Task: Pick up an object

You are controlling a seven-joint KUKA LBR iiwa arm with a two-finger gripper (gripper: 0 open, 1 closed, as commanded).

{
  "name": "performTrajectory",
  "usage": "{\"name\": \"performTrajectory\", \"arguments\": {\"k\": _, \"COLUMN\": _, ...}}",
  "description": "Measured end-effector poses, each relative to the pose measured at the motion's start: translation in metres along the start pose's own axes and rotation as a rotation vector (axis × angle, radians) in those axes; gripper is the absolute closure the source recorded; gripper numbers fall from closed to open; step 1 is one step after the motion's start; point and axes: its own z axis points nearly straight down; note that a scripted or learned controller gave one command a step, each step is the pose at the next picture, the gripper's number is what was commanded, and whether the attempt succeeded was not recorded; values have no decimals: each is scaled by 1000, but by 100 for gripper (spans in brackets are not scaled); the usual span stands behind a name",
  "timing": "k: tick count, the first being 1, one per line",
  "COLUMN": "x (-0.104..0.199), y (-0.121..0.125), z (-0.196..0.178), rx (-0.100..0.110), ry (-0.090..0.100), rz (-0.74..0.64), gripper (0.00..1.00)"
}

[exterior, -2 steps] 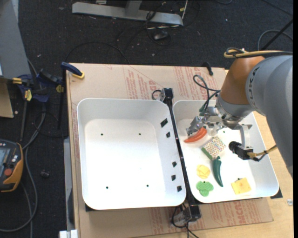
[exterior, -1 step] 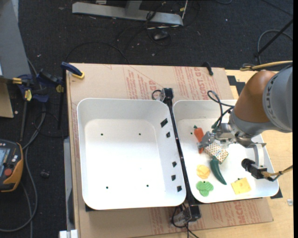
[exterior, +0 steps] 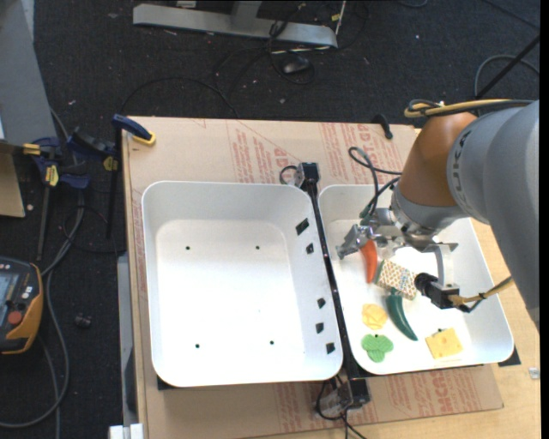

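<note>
Camera view: arm over right bin, jaws at orange piece

Surface [exterior: 223, 150] is a brown cardboard-like sheet with red print, on dark speckled carpet floor [exterior: 86, 69]. Two white bins side by side: left bin [exterior: 232, 283] and right bin [exterior: 489, 317]. Blue-and-yellow clamps [exterior: 73, 154] at the far left corner of the surface, an orange-and-black handheld unit [exterior: 17, 304] on the floor at left, cables around, a grey stand base [exterior: 232, 21] at the far edge.

Arm [exterior: 480, 163] reaches in from the right, orange band above the wrist. Jaws [exterior: 367, 243] sit low in the far-left part of the right bin. Orange carrot-like piece [exterior: 370, 260] is directly under them, its upper end at the fingertips; cannot tell if it is gripped or just touched, and jaw opening is not readable.

Right bin count, six items: one orange piece, one checkered block [exterior: 397, 278] just right of it, one dark green pepper shape [exterior: 401, 315], one yellow lump [exterior: 375, 316], one light green piece [exterior: 377, 346], one yellow cheese-like wedge [exterior: 443, 343] near right.
</note>
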Motion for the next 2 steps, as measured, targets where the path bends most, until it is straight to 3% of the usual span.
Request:
{"name": "performTrajectory", "arguments": {"k": 1, "x": -2, "y": -1, "z": -10, "rx": 0, "ry": -1, "rz": 4, "gripper": 100}}
{"name": "performTrajectory", "arguments": {"k": 2, "x": -2, "y": -1, "z": -10, "rx": 0, "ry": -1, "rz": 4, "gripper": 0}}
